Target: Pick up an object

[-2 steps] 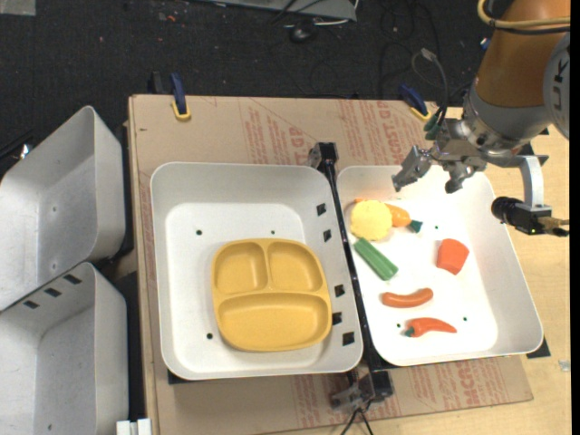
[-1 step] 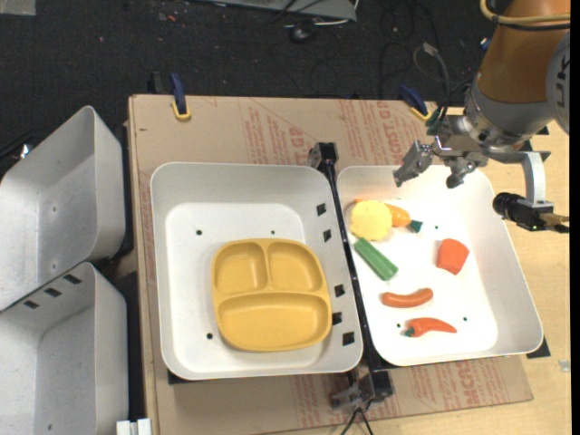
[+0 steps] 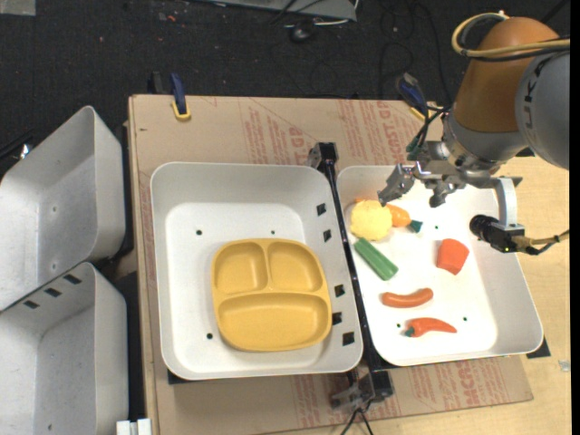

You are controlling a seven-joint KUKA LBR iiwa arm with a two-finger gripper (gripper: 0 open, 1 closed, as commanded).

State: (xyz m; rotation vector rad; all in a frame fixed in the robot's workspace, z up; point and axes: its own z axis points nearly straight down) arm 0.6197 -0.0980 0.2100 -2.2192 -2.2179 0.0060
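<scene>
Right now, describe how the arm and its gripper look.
The arm is grey with a rounded orange band above the wrist and part of dark lettering on its side. A thin yellowish cable loops over the orange section. The gripper is metallic grey with two dark-tipped fingers.

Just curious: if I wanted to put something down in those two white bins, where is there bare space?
Left bin: bare floor rings the yellow tray, widest above it. Right bin: free along its right side, past the orange block; crowded at left around the yellow fruit.
</scene>
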